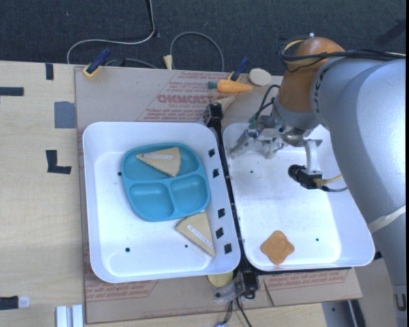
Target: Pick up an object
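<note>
red "CHEMCAST" lettering on brown board behind the bins

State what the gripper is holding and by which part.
Nothing can be seen between the fingers of the gripper, low over the right bin.

We see smooth white plastic bins, a matt blue plastic tray, and a pale wood-look benchtop.

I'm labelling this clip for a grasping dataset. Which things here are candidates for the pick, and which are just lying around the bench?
Part of the job:
gripper
orange cookie
sandwich wedge on the plate
sandwich wedge beside the plate
blue divided plate

Just lying about:
toy carrot
pale egg-shaped piece
cables
yellow clamp
</note>
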Controlling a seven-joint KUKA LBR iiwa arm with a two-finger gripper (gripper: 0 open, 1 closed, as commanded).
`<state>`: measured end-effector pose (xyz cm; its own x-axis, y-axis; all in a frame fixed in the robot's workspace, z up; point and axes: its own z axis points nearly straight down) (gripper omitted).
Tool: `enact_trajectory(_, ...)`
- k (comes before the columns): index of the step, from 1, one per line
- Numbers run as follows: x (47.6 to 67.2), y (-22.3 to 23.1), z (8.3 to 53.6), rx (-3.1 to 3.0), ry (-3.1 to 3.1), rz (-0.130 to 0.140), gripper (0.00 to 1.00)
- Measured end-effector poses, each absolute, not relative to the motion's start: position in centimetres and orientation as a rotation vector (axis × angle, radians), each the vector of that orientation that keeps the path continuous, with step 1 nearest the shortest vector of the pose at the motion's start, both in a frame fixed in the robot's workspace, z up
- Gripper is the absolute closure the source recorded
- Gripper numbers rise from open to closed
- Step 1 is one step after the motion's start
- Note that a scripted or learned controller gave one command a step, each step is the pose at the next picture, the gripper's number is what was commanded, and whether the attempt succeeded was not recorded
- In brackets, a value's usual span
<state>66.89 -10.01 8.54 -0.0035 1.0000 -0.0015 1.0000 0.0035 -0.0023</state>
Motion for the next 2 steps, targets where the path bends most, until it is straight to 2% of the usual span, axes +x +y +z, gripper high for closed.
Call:
enact_trajectory(1,66.9,-13.0,8.6,-2.223,-2.224,-0.002,0.0)
enact_trajectory(2,64.2,-9.9,8.6,-2.221,-2.227,-0.001,0.0)
